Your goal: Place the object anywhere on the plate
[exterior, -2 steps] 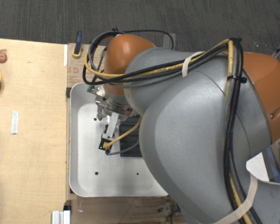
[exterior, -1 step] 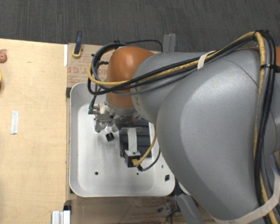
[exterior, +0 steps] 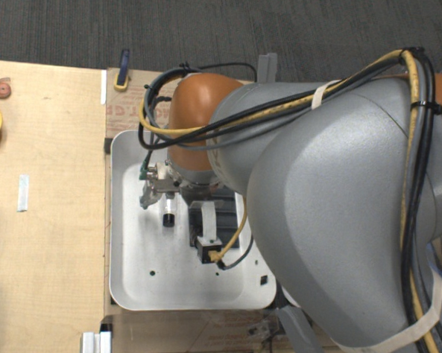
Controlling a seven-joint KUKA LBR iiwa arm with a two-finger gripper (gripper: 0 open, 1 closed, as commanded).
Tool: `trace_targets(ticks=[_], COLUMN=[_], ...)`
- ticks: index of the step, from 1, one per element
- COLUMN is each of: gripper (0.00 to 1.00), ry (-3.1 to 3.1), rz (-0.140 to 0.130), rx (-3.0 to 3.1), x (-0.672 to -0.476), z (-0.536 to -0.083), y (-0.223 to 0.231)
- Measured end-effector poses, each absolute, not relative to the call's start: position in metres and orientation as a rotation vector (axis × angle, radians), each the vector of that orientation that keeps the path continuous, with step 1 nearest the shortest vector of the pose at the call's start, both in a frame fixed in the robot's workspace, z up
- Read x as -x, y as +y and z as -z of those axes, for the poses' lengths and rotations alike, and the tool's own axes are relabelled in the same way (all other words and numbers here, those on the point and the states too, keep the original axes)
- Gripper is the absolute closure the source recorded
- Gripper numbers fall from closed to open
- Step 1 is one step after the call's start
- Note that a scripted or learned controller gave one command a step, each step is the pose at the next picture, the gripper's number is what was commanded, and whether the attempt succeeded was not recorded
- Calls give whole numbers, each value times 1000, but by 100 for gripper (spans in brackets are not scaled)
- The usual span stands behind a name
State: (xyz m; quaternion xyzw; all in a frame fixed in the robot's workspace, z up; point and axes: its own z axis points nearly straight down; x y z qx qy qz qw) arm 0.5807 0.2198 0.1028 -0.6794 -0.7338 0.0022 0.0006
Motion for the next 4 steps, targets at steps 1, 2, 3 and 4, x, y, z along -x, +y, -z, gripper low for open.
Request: trace_targets(ticks=[1, 2, 3, 4], gripper=[0, 0, 0, 0], ry=[-1652, -2541, -2888, -3100], rz=[2, -3, -7, 1], rx=[2676, 1851, 1224, 518], x=[-601, -646, -658, -653], z=[-93, -145, -90, -92], y=[215, 201, 204, 201])
